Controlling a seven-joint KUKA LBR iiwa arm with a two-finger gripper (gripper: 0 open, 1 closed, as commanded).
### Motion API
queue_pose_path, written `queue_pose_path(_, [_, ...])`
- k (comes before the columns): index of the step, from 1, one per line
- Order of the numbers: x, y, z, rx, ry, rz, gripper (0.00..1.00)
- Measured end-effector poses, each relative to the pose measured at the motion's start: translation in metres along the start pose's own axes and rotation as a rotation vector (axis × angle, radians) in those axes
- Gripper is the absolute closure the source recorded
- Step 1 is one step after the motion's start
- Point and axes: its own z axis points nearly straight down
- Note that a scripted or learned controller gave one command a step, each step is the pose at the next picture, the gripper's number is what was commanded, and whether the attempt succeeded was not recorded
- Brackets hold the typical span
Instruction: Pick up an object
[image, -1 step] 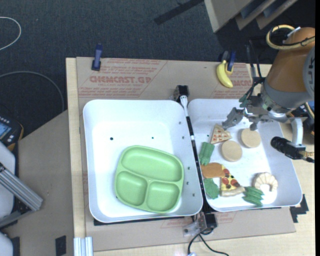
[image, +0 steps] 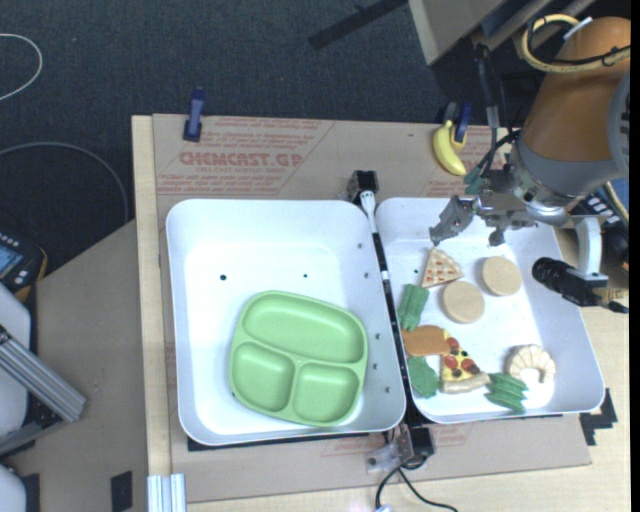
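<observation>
My gripper (image: 468, 225) hangs open and empty above the right bin's (image: 570, 395) far end. Nearest target: pizza slice (image: 439, 269), just below. Recommend descending straight, fingers straddling its edges.

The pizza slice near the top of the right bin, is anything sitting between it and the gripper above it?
Nothing visible does. The gripper hangs open over the right bin, just above the pizza slice. The two round crackers lie off to the slice's right, and the green bean lies below it, both clear of the path.
</observation>
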Motion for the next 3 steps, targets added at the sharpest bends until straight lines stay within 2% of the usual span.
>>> queue_pose_path(1, [-0.003, 0.001, -0.007, 0.001, -0.001, 0.004, 1.00])
queue_pose_path(2, [0.068, -0.082, -0.002, 0.013, 0.004, -0.001, 1.00])
queue_pose_path(3, [0.086, -0.103, -0.164, -0.010, 0.001, -0.001, 1.00])
